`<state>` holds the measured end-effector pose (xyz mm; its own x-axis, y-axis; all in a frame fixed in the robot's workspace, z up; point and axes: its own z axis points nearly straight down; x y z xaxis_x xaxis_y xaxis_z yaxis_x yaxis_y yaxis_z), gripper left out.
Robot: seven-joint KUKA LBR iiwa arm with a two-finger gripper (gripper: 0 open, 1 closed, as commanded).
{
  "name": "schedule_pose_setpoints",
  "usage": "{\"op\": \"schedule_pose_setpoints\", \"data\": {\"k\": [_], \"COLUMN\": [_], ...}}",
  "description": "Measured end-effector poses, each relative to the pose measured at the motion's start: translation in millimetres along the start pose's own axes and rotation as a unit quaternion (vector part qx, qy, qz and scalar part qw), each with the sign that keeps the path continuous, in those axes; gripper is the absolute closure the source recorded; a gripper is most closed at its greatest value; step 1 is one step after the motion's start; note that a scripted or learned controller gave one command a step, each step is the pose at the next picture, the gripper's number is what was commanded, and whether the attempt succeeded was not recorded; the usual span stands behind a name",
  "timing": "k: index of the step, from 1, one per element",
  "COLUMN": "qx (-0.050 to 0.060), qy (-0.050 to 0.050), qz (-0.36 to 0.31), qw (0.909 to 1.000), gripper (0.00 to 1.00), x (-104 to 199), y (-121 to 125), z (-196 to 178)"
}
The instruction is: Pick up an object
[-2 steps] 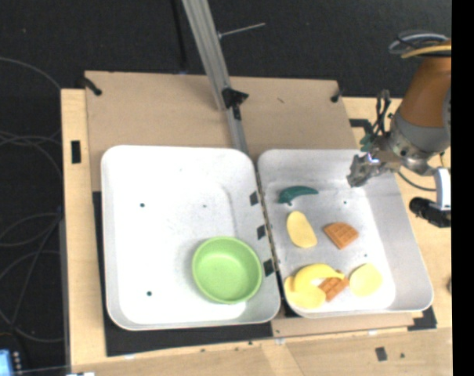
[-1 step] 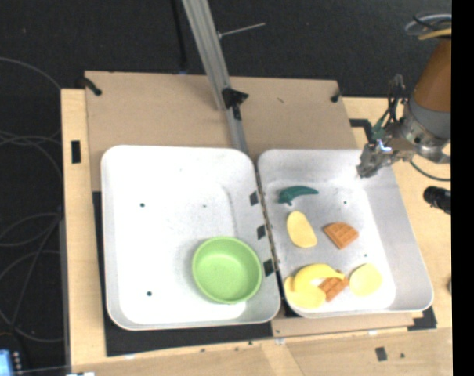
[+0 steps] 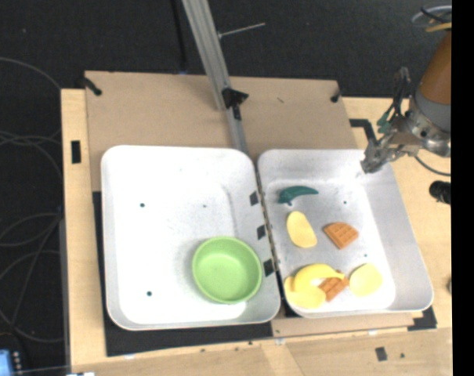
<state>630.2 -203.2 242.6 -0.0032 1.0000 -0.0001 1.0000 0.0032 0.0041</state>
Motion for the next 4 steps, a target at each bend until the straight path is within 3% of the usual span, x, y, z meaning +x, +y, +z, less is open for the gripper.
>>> {"op": "schedule_pose_setpoints", "data": {"k": [1, 2, 4], "qx": [0.0, 0.001, 0.002], "qy": [0.0, 0.001, 0.0], "qz": [-0.002, -0.002, -0.002], "qw": [1.0, 1.0, 1.0], "gripper": [1.0, 1.0, 1.0], "x": [54, 100, 214], "y": [11, 7, 3], "z": [-6, -12, 8]}}
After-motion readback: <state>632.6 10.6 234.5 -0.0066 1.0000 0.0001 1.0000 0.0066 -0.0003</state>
